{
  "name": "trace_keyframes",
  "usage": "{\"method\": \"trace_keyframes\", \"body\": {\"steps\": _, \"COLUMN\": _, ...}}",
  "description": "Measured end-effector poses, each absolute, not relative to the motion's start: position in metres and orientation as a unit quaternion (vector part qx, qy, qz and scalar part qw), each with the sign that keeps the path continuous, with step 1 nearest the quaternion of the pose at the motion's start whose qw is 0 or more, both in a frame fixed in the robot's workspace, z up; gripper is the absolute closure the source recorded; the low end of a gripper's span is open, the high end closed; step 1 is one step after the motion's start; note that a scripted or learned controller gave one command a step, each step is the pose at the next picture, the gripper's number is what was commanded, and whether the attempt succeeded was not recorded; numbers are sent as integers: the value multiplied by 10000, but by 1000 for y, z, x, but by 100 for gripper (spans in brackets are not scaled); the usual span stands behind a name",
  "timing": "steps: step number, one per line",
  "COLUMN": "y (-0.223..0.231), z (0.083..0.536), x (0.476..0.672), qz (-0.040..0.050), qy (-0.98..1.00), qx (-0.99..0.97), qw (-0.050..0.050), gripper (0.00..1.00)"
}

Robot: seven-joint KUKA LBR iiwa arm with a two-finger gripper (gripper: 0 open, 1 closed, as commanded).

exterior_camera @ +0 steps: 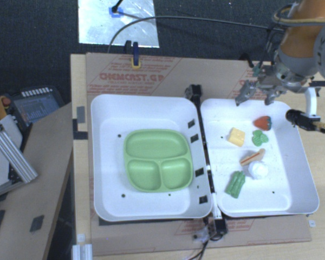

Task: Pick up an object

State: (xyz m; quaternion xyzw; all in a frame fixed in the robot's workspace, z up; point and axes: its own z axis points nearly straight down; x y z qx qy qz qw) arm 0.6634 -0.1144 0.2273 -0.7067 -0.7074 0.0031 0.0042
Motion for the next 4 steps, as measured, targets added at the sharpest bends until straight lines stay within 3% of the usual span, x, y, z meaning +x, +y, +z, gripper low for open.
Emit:
{"method": "trace_keyframes", "body": {"steps": 1, "y": -114, "z": 235, "x": 666, "qz": -6, "qy": -7082, "qx": -7061, "qw": -7, "gripper": 0}}
{"method": "trace_keyframes", "body": {"steps": 4, "y": -115, "z": 86, "x": 655, "qz": 6, "qy": -7077, "qx": -7066, "qw": 6, "gripper": 0}}
